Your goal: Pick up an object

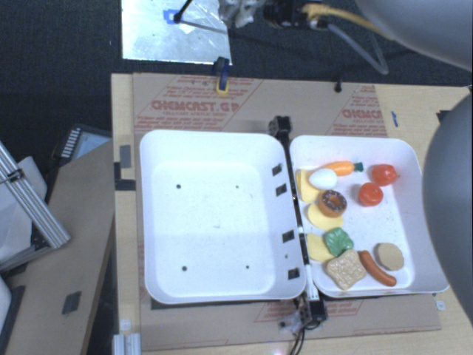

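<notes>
Camera view: all the toy food is piled in the right bin (pixel 405 154). An egg (pixel 322 177) sits just beside a carrot (pixel 341 167), with a donut (pixel 332 202) below on yellow slices. Two tomatoes (pixel 383 174) are found toward the far side, a bit apart. A green leafy piece (pixel 338 240), cracker (pixel 346 269), sausage (pixel 377 268) and round bun (pixel 389 256) are clustered near the front edge. The left bin (pixel 214 213) is set right alongside on the counter (pixel 192 102). The gripper (pixel 242 2) is seen way up top, off the bins, nothing between its fingers; open or closed can't really be told.
</notes>
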`<state>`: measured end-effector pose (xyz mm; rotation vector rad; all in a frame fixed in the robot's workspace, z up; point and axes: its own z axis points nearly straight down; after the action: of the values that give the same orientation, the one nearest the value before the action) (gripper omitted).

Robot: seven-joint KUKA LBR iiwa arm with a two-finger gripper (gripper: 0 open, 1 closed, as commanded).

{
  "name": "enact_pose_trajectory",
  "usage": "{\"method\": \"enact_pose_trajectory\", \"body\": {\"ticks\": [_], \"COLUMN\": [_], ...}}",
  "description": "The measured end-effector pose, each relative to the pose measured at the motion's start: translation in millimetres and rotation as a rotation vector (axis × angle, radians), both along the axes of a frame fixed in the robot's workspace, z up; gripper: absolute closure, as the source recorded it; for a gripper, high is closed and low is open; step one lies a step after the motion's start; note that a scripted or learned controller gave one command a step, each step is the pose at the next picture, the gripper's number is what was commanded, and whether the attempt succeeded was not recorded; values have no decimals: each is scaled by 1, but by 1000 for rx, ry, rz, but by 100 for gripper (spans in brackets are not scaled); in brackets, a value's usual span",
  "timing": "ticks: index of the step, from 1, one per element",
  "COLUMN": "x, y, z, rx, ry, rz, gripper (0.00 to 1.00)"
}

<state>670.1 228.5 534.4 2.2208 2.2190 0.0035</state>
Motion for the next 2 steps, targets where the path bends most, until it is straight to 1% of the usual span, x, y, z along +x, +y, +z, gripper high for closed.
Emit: {"method": "enact_pose_trajectory", "body": {"ticks": [1, 2], "x": [-110, 2], "y": [7, 1], "z": [2, 0], "rx": [3, 0], "ry": [4, -5], "rz": [10, -1], "gripper": [100, 100]}}
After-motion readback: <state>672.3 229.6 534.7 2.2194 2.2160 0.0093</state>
